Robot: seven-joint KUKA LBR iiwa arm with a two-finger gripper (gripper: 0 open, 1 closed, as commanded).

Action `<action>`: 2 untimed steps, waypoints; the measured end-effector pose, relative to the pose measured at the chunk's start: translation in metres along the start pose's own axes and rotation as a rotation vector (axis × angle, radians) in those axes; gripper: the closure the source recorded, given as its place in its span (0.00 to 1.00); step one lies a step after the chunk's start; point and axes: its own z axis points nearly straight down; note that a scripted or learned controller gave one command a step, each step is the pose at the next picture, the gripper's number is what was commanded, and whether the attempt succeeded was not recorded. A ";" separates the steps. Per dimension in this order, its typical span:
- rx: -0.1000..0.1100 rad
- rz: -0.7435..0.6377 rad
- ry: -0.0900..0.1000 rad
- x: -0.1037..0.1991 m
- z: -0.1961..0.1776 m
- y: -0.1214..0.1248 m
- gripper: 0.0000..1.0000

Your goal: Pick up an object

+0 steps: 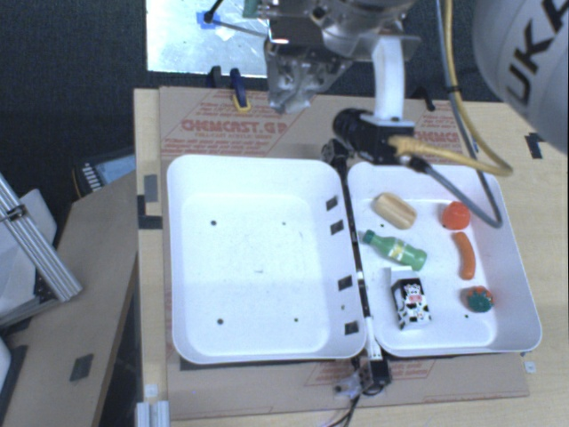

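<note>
At the near edge, a tangle of wires (363, 382) sits where the two bins meet. The things to pick all lie in the right bin (526, 326). Nearest is a small carton with a black-and-white cow pattern (410, 302), lying near the bin's front wall. A small green-and-red item (479, 300) lies to its right. Farther in, a green bottle (397, 250) lies on its side close to the divider, and an orange sausage (466, 255) lies lengthwise near the right wall. Beyond those are a tan bread roll (394, 209) and a red tomato (456, 214). The left bin (258, 265) lies alongside, its rim touching the right one's.

The gripper (289, 92) hangs past the far rim of the left bin, over the brown board. It is well apart from every object, and whether it is open or closed cannot be told from this angle.

The board (222, 124) under both bins bears red CHEMCAST lettering. A blue-and-yellow clamp (238, 92) grips its far edge. Behind it a shiny metal sheet (191, 25) lies on dark floor (71, 60). At the left stands an aluminium rail (40, 247) beside a tan side surface (98, 265).
</note>
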 end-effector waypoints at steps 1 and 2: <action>0.007 -0.004 -0.003 0.000 -0.005 0.000 1.00; 0.005 -0.009 -0.001 0.001 -0.016 0.000 1.00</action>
